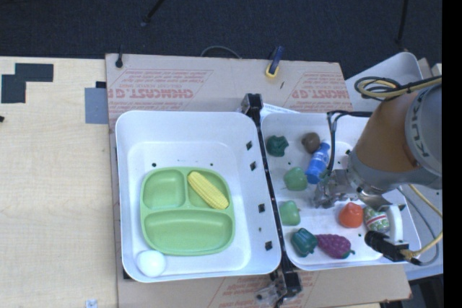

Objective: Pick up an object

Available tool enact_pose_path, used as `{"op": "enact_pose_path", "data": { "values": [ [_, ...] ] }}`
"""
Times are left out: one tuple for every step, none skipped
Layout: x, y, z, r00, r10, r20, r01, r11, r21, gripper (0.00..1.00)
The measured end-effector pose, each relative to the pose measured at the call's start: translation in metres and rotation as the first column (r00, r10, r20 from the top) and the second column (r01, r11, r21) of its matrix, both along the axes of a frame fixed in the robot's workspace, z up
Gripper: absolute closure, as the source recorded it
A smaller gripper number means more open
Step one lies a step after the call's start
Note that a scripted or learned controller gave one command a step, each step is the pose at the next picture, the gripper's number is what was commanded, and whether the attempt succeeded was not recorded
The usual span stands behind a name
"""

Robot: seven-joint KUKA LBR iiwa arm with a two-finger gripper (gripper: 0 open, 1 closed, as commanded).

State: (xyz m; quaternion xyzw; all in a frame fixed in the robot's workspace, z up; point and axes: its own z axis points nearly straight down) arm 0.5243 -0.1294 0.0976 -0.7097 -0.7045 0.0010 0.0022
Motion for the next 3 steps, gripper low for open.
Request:
{"op": "enact_pose_path", "data": {
  "values": [
    [0.008,-0.001,0.045,1.0,0.007,0.005,-0.007,1.0,-0.002,1.0],
    [0.009,0.008,0.101,1.0,0.008,0.007,-0.008,1.0,-0.002,1.0],
    [0.01,0.007,0.132,1.0,0.008,0.005,-0.008,1.0,-0.002,1.0]
  ]
}}
